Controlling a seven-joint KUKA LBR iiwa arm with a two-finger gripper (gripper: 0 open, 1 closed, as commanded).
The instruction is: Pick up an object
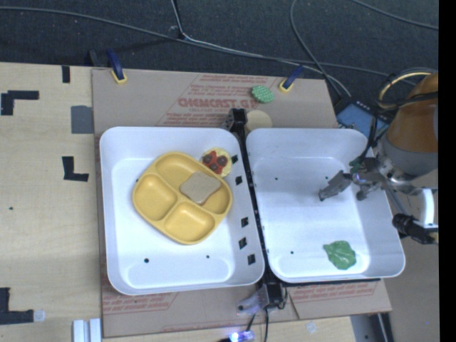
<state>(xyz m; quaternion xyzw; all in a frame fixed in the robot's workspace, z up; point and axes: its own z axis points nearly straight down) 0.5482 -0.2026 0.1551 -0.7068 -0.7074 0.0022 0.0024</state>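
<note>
A crumpled green object (340, 254) lies in the near right corner of the right bin (299, 142). My gripper (343, 190) hangs over that bin's right half, up and slightly left of the green object and apart from it. It is open, with nothing between its fingers. In the left bin (128, 266) sits a yellow divided plate (158, 193) with a tan toast-like slab (199, 187) on its middle. A small yellow piece with red berries (216, 160) rests at the plate's far right edge.
A black divider (247, 212) runs between the two bins. A small green item (261, 94) lies on the cardboard behind the bins, near blue clamps (291, 79). Cables cross the dark floor at the back. The arm's body (417, 130) stands over the right bin's right wall.
</note>
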